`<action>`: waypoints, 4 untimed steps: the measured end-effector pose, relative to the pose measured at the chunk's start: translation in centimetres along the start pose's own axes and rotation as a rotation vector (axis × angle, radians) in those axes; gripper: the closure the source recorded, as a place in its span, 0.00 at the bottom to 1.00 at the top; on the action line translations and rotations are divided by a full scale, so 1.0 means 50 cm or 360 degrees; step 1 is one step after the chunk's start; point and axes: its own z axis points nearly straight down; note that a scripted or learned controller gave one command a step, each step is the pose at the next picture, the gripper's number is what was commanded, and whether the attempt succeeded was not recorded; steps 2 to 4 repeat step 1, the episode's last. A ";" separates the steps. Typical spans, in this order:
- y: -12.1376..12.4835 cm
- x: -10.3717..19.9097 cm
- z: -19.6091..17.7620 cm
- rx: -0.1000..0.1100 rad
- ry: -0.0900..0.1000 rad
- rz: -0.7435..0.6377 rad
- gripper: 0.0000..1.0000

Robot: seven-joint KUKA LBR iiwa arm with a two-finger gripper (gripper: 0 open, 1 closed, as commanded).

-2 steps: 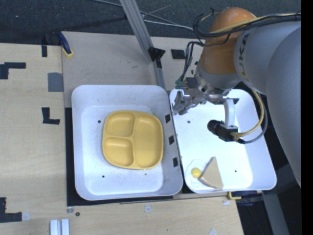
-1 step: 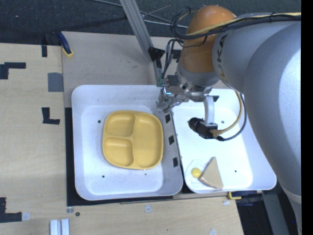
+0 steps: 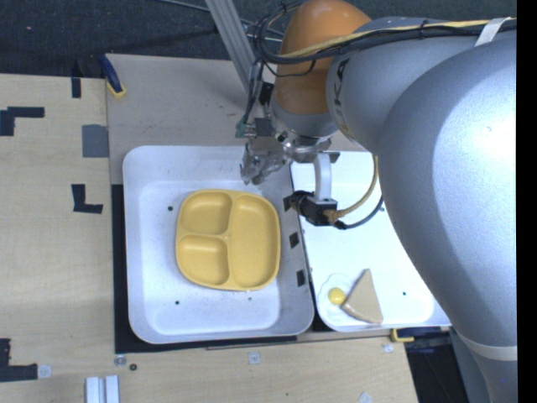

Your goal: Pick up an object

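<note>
Hanging over the upper edge of the left bin (image 3: 147, 250), the gripper (image 3: 254, 171) points down just above the far rim of a yellow divided plate (image 3: 227, 239); whether its tips are spread or pressed together cannot be made out, and nothing shows between them. The plate is a rounded square with three compartments, lying flat in the middle of the left bin. The right bin (image 3: 394, 250) holds a small yellow ball (image 3: 336, 295) touching a tan wedge-shaped piece (image 3: 364, 299) near its front edge. The grey arm (image 3: 445, 166) sweeps in from the right, its orange band (image 3: 315, 57) above the wrist, covering much of the right bin.
</note>
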 end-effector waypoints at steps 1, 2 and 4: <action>-0.001 -0.005 -0.001 0.0001 -0.0003 0.0005 0.00; -0.001 -0.005 -0.001 0.0001 -0.0003 0.0005 0.00; -0.001 -0.005 -0.001 0.0001 -0.0003 0.0005 0.00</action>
